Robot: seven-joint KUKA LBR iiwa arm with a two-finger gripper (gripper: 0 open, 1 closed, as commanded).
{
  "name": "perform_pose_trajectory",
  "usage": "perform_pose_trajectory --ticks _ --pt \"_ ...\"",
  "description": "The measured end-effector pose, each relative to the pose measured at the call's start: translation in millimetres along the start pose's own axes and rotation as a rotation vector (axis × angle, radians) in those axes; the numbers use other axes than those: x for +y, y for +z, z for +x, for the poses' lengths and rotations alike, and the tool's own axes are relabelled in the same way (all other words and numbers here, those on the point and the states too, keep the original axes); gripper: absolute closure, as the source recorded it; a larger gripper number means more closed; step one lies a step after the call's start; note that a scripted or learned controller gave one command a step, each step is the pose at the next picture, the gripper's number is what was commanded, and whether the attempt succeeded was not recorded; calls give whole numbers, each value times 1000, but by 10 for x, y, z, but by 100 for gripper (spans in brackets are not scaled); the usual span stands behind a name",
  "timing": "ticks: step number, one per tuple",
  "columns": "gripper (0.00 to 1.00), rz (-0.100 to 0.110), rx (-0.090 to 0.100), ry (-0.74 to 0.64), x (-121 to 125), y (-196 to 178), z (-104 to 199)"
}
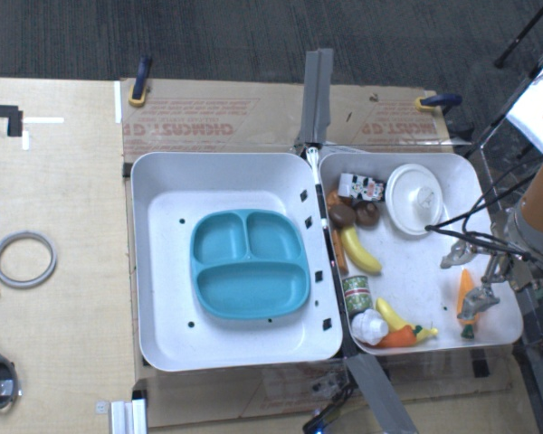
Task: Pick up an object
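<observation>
carrot [466, 295] lies just between the spread fingers [471, 283] in the right bin [434, 269], not visibly gripped.

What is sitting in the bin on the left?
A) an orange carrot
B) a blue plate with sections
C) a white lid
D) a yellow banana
B, because the blue plate with three sections lies in the middle of the left bin, while the banana, the white lid and the carrot are all in the right bin.
</observation>
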State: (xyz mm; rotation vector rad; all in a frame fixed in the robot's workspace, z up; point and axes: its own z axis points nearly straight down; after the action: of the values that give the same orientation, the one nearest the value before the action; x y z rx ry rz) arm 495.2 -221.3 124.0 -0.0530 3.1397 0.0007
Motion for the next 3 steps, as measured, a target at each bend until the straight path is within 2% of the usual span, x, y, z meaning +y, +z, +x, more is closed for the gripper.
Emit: perform_pose_trajectory --ticks 1,2,3 --pt "0 -1 0 28 2 326 -116" --pt "100 0 -3 26 9 232 -132" --pt "0 0 -3 26 10 232 -131"
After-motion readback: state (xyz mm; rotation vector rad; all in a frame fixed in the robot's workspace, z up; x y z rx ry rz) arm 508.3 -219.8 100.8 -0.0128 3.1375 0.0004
